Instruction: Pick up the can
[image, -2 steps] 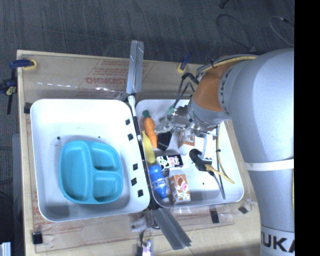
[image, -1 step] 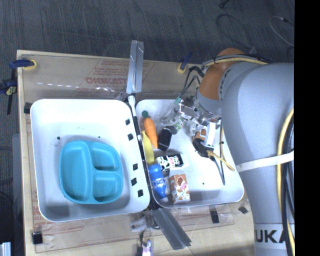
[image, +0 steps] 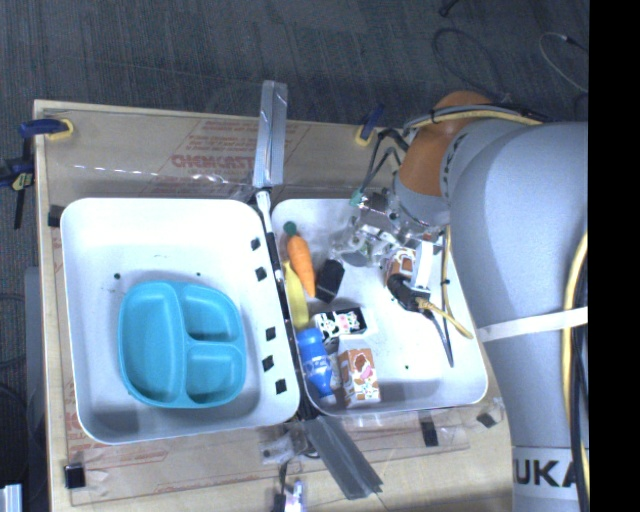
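Observation:
The can (image: 401, 264), small with a reddish and white label, is in the right bin (image: 455, 385) near its back right. It sits right against the lower side of my gripper (image: 366, 240), whose metal head hangs over the back of that bin below the orange wrist band. The arm covers the bin's right side. Whether the can is gripped or only lies beside the gripper is unclear.
Along the right bin's left wall lie a carrot (image: 299, 262), a yellow banana (image: 296, 300), a black object (image: 329, 277), a black-and-white box (image: 340, 323), a blue bottle (image: 314, 362) and a small carton (image: 358, 375). The left bin (image: 90, 240) holds a blue divided plate (image: 183, 343).

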